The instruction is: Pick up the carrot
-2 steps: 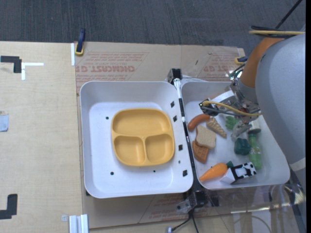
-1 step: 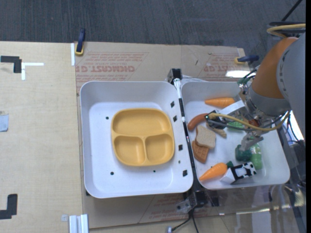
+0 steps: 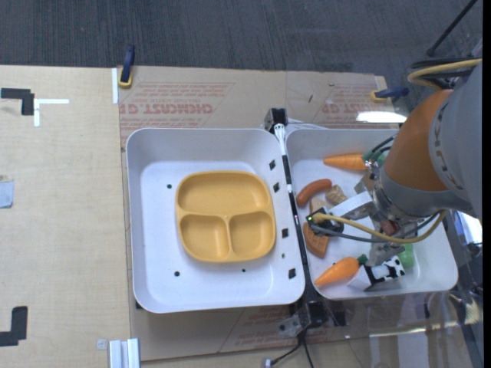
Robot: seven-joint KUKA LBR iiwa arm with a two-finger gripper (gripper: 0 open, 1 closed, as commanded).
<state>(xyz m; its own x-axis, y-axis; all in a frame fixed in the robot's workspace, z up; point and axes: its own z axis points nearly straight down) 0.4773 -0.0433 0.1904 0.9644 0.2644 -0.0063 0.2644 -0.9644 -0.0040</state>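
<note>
Where visible, perhaps cardboard-covered bench (image 3: 201, 102)

Faint red print runs across the flat brown cardboard sheet (image 3: 230, 98) lying under the two bins, seen upside down and mirrored, with letters too washed out to make out any word with certainty.

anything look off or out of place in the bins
Nothing looks spilled or damaged. One oddity: there are two carrots in the right bin, one near its far edge and one near its front edge beside the gripper, so the target is ambiguous. The yellow divided plate sits squarely in the left bin.
</note>
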